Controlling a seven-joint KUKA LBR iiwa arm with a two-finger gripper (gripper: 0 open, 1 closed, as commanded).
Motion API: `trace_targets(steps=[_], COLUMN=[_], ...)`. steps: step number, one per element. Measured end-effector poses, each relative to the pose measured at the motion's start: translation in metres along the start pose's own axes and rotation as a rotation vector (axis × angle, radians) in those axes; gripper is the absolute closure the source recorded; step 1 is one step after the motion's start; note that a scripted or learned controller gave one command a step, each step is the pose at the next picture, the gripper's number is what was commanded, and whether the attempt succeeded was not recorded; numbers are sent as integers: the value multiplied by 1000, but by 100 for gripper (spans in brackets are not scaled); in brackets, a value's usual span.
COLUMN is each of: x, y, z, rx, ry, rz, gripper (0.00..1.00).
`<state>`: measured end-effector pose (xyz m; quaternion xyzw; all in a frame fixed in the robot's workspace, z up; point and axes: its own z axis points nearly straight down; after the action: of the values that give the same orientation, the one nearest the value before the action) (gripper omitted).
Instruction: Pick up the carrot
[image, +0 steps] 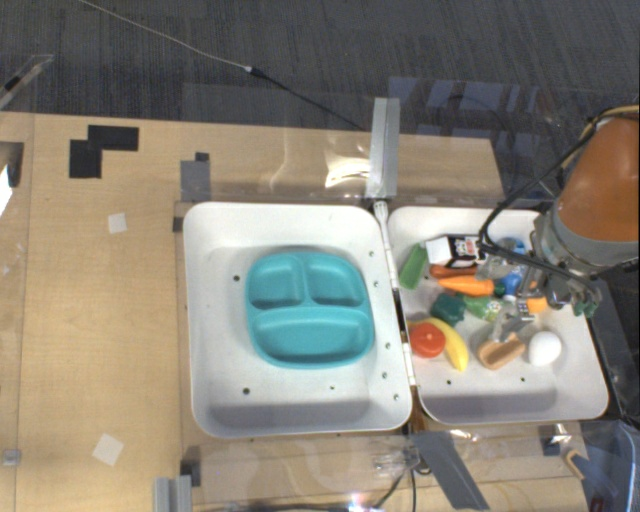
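Two white bins sit side by side; the carrot (466, 285) lies in the right bin (580, 395), just left of the hand (517, 318), whose grip state cannot be told.

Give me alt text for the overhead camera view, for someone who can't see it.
The robot arm's end effector hangs over the right bin, amid toy foods including an orange carrot, red tomato, banana and white egg. The left bin holds a teal divided plate.
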<state>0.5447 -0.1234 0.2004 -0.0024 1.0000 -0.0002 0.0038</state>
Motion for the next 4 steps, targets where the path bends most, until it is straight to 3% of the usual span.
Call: trace_targets(steps=[1, 2, 3, 4], x=[-10, -66, -83, -83], y=[-9, -1, 13, 13], z=[99, 112, 113, 113], rx=[1, 0, -1, -1], ry=[-12, -7, -2, -2], rz=[-68, 238, 637, 637], gripper=[0, 0, 0, 0])
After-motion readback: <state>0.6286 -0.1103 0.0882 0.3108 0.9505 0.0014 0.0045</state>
